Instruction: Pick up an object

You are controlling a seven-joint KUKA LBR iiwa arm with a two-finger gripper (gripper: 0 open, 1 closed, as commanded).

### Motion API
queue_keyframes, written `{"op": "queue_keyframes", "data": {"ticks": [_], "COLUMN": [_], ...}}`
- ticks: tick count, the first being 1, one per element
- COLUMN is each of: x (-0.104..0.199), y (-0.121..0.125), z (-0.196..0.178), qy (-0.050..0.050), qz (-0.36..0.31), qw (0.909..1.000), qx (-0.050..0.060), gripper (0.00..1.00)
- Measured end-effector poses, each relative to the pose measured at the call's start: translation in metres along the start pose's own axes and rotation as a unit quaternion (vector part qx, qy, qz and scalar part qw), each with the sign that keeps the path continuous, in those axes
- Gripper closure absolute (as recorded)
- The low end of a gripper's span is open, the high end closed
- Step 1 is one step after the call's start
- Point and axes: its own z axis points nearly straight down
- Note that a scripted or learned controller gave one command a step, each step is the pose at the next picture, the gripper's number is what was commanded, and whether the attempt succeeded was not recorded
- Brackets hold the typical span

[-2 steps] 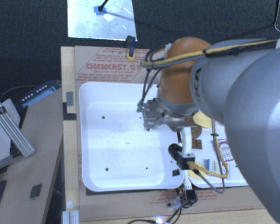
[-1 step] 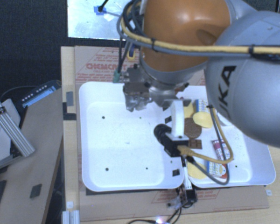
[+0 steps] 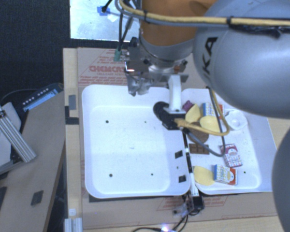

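The grey arm (image 3: pixel 241 57) reaches in across the right of the view, its orange band high over the far side of the tabletop (image 3: pixel 75 144). Below it sit the left bin (image 3: pixel 125 144) and the right bin (image 3: pixel 255 180), side by side. The gripper (image 3: pixel 137 87) hangs above the far rim of the left bin, with nothing visible in its grasp (whether it is apart or together cannot be told from this angle). Everything there is to pick lies in the right bin: a red-and-white carton (image 3: pixel 231 156), a blue-and-yellow packet (image 3: pixel 224 174), a brown bar (image 3: pixel 199 149) and a yellow piece (image 3: pixel 203 176) near the front corner, with more yellow pieces farther back. I judge this the approach step, with no object chosen yet. The next move calls for travelling across the shared wall to the right bin, settling over one well-separated item such as the carton, and descending squarely onto it.
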Motion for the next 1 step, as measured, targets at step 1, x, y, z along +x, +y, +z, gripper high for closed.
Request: {"op": "queue_keyframes", "data": {"ticks": [1], "x": [0.0105], "y": [0.0853], "z": [0.0012], "qy": [0.0], "qz": [-0.001], "qw": [1.0], "qx": [-0.002], "gripper": [1.0]}}
